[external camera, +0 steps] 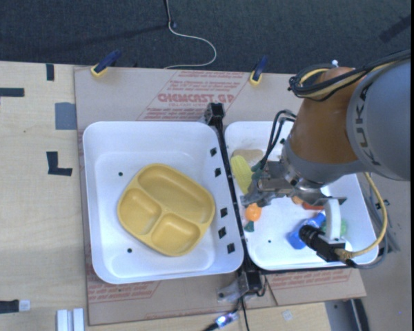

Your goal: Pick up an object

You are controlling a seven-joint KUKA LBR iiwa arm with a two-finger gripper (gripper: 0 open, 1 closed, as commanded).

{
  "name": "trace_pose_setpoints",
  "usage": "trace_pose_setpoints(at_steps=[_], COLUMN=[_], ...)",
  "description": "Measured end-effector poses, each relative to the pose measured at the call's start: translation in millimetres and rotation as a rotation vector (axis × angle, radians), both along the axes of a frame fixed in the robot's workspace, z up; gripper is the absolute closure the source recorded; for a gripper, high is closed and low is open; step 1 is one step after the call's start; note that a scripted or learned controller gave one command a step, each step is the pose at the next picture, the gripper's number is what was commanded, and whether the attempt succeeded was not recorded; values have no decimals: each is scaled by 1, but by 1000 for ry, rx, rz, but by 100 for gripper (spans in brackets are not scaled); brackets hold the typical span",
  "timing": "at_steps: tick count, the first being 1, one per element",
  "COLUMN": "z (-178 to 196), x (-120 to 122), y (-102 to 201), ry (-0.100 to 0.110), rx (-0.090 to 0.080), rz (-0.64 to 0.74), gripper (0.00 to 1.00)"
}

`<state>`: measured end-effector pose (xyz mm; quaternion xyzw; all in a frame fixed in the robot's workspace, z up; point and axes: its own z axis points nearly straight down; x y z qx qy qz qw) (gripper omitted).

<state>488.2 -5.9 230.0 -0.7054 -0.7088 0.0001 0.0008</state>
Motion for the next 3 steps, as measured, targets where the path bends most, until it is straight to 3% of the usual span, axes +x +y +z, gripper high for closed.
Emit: trace_pose_setpoints(at_steps=[2,3], z=[-6,0], x=[9,6], y=[-4,14], ry=[1,2], rx=[-1,0], rz=[-2,-1], gripper=[100,100])
